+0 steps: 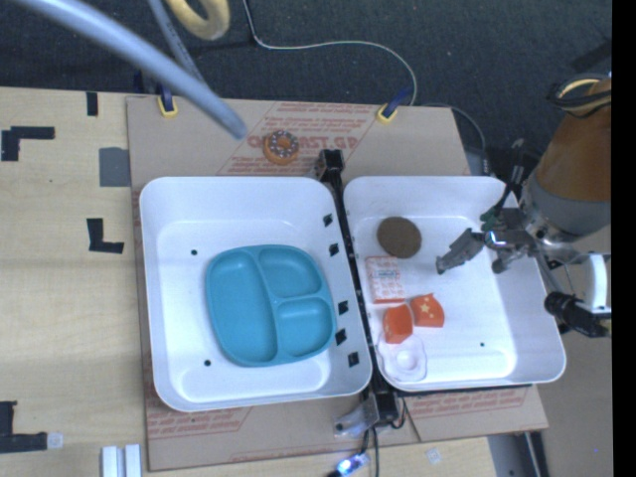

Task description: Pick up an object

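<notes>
Right bin (517, 361), near to far: white cup (405, 359), orange pieces (411, 317), printed packet (385, 278), brown disc (398, 236), clustered at the left wall, all unheld. Gripper (459, 253) just right of disc; grip state unreadable. Blue tray (268, 301) fills left bin (164, 266).

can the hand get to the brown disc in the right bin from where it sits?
Probably yes. The hand hangs over the right bin, just right of the brown disc, with bare bin floor between them and nothing lying on the disc.

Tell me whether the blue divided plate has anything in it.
Empty. The blue divided plate lies flat in the left bin, and all three of its compartments show bare blue surface, with nothing resting in them.
</notes>
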Tool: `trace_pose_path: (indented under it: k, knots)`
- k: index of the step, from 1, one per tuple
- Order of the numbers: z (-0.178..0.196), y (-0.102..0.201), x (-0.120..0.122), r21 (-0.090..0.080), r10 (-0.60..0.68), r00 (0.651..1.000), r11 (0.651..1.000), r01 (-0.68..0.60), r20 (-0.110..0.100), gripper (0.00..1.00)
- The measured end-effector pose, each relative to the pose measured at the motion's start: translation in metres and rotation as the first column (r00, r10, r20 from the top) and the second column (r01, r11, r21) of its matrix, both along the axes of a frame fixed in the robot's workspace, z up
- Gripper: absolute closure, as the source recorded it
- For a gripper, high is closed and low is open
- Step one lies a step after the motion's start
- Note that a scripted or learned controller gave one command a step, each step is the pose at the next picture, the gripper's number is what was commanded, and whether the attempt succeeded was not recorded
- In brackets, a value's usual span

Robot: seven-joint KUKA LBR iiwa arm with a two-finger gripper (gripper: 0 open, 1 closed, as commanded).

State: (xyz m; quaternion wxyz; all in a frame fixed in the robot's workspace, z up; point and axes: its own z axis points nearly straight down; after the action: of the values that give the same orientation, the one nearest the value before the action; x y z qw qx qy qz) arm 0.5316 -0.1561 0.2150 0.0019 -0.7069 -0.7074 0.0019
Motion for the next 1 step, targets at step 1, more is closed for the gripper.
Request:
trace_pose_path:
  k: [1]
  knots:
    - [-0.0429, -0.0033, -0.0016, -0.001, 0.000, 1.000, 1.000, 0.000, 0.002, 0.00]
